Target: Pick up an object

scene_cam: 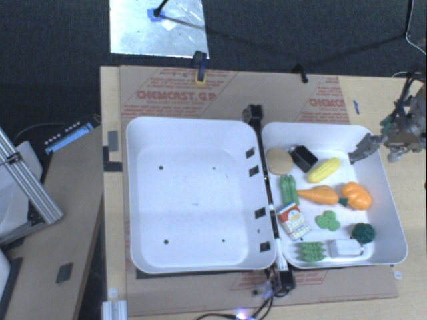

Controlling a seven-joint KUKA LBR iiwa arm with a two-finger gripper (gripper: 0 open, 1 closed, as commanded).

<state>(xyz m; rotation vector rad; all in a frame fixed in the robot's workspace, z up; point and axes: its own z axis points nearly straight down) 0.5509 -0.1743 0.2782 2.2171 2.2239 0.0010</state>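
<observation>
The right bin (387,179) holds several toy foods. A tan round disc (279,160) and a black block (303,157) lie near its back left. A yellow corn cob (323,170), an orange carrot (319,195) and an orange pepper (355,196) sit in the middle. Along the left side are a green cucumber (288,191) and a red-and-white carton (293,221). At the front lie a green leaf (327,220), dark broccoli (363,233), pea pods (310,250) and a white piece (343,248). My gripper (379,151) hangs over the bin's back right corner, above and right of the corn, touching none of the toys.
The left bin (137,199) stands beside the right one, with black clips (255,172) along the shared rims. Both rest on a cardboard sheet (173,89). A shiny metal plate (160,19) lies behind the bench, and an aluminium frame (23,179) stands at the far left.
</observation>
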